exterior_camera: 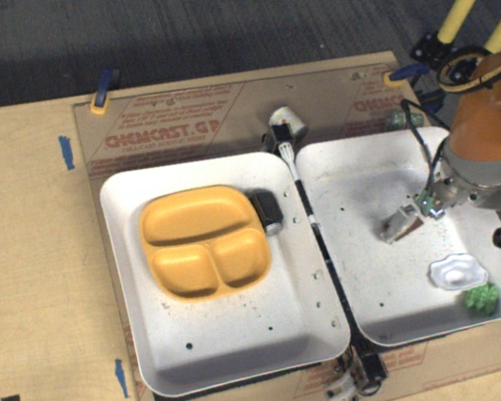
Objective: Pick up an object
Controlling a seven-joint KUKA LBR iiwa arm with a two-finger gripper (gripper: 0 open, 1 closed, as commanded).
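The right bin (361,176) holds a clear, whitish crumpled piece (455,273) near its front right and a small green block (482,299) just in front of that. My gripper (400,224) hangs low over the middle of this bin, left of and behind both objects, on the grey arm with the orange band (485,122). In the left bin (217,343) lies a yellow three-compartment plate (205,240), with a small black object (266,209) against its right rim.
A ridge where the two bins meet (321,250) runs front to back between them. A cable and a white connector (284,127) sit at the far end of that ridge. Brown cardboard (171,122) lies under the bins.
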